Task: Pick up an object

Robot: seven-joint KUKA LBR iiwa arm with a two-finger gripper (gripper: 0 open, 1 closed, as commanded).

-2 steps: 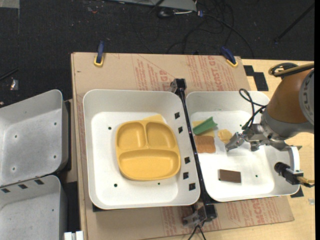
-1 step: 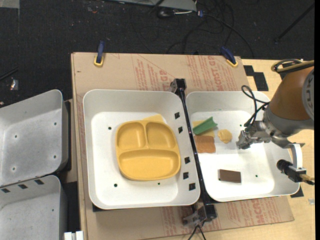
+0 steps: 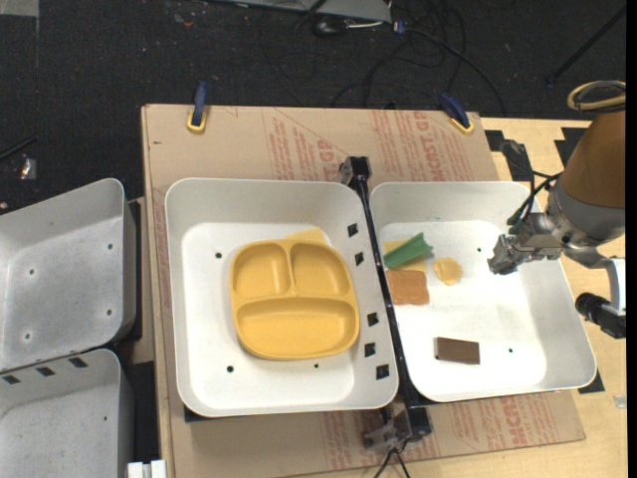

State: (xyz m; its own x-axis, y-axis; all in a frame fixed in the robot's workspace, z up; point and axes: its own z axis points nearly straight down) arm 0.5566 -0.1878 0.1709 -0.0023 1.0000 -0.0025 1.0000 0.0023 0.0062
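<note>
A grey KUKA arm (image 3: 597,182) with an orange band reaches in from the right, its gripper (image 3: 503,257) poised over the upper right part of the right bin (image 3: 557,361); from this slanted overhead angle it cannot be told whether the tool is spread or closed, and nothing is seen held in it. Four small items lie in the bin's left half. A green block (image 3: 406,251) rests near the divider, its long axis running diagonally, the upper end pointing up and to the right. Just below it sits a flat orange-brown square (image 3: 408,288), and just to the right of that, apart from the gripper, a small round yellow piece (image 3: 448,271). A dark brown rectangular block (image 3: 457,351) lies lower down, well apart from the others, its long axis nearly level across the frame. The left bin (image 3: 189,267) carries a yellow sectioned tray (image 3: 295,299) with three compartments, set slightly askew. Both bins sit side by side on a brown board (image 3: 259,132) printed with red lettering and pinned at its far edge by two clamps (image 3: 198,108). Around the board the floor (image 3: 80,48) is dark, with cables (image 3: 428,38) trailing across the top and grey metal panels (image 3: 60,267) at the left.
</note>
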